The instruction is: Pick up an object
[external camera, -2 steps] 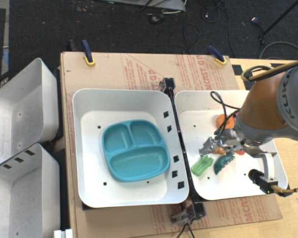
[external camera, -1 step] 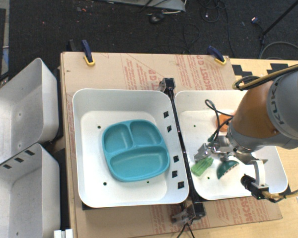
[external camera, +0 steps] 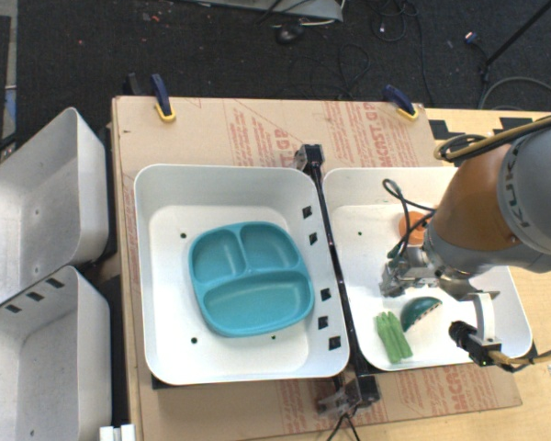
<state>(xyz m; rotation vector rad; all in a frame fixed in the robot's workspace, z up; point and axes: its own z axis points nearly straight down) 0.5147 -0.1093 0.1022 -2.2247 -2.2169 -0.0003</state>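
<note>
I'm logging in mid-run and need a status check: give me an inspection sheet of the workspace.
Surface: two shallow white bins, left bin, right bin, on a brown cardboard-covered bench.
Job's things: right bin holds a green ridged block, a teal curved piece, an orange object partly hidden by the arm.
Clutter: teal divided plastic tray in left bin.
Gripper: low over right bin, nothing seen held.
Cables: black cable by wrist; floor cables.
Surroundings: spare white bins left; clamps.
</note>
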